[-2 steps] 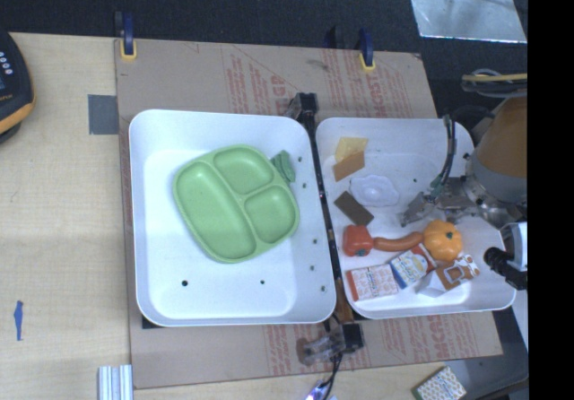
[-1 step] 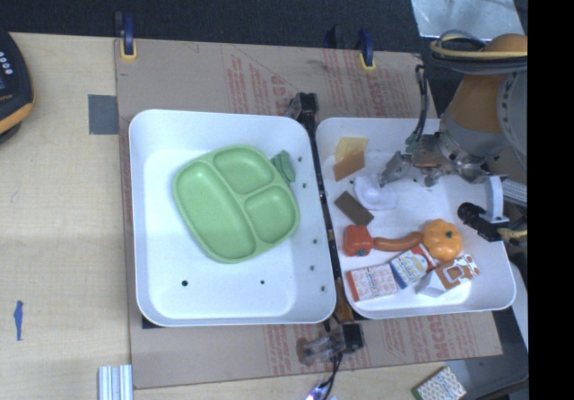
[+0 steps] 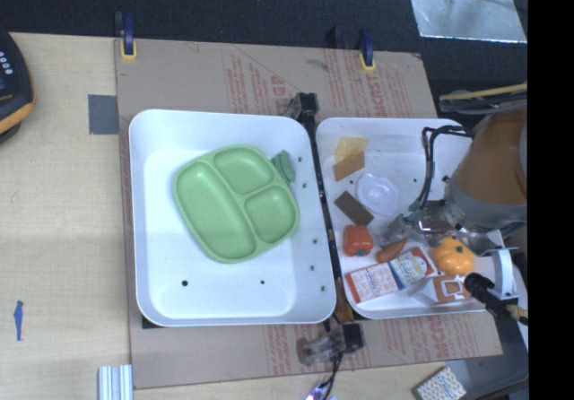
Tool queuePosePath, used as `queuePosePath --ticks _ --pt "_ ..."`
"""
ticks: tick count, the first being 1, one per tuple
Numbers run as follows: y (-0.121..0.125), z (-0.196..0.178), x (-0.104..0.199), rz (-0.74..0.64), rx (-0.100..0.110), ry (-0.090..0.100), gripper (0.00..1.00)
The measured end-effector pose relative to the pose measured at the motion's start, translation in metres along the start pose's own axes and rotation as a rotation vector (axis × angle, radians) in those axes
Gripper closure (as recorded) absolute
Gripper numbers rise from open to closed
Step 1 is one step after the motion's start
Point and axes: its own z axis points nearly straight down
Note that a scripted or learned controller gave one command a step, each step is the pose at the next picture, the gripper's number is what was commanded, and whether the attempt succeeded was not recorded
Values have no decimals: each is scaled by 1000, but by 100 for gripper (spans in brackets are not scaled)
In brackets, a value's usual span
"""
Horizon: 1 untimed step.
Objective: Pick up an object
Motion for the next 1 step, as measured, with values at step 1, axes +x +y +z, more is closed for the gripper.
queuePosePath --ticks 1 --pt "4 -12 -2 -3 -8 -3 100"
